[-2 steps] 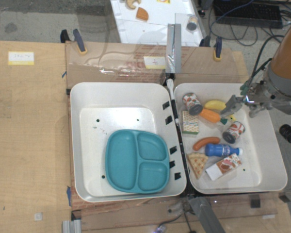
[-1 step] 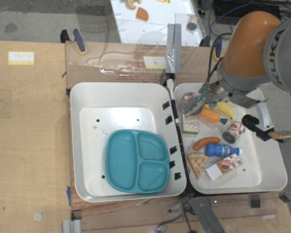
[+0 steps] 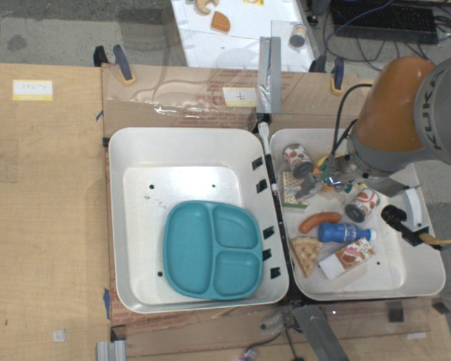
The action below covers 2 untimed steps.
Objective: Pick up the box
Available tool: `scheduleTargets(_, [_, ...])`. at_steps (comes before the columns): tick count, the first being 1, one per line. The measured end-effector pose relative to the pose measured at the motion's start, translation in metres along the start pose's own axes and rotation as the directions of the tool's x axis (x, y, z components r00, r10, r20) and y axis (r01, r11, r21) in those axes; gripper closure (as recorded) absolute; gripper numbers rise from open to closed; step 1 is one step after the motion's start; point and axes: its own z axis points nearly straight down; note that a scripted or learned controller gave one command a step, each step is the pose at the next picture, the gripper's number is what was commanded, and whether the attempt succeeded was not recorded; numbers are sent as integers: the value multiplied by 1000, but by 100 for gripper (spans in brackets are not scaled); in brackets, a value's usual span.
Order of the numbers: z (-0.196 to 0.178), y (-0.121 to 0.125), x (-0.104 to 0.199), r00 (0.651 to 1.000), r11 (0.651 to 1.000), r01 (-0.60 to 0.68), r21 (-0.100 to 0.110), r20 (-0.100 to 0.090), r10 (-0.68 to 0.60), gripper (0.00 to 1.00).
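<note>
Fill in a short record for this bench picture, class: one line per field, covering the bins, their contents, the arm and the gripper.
left bin: holds a teal divided tray
right bin: holds cans, a hot dog, a blue bottle, a pizza slice, a box
box position: near the front of the right bin, beside the pizza slice, lying free
arm: reaches in from the right, over the right bin
gripper: low at the back of the right bin, away from the box
gripper grasp: cannot tell

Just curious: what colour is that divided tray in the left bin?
Teal, all over; the tray shows plainly in the camera view.
</note>
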Motion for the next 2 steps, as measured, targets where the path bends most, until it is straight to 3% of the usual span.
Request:
scheduleTargets(1, [38, 58, -9, 988, 988, 157, -8, 3, -157, 0])
scheduleTargets(2, [26, 58, -12, 988, 988, 152, -13, 4, -151, 100])
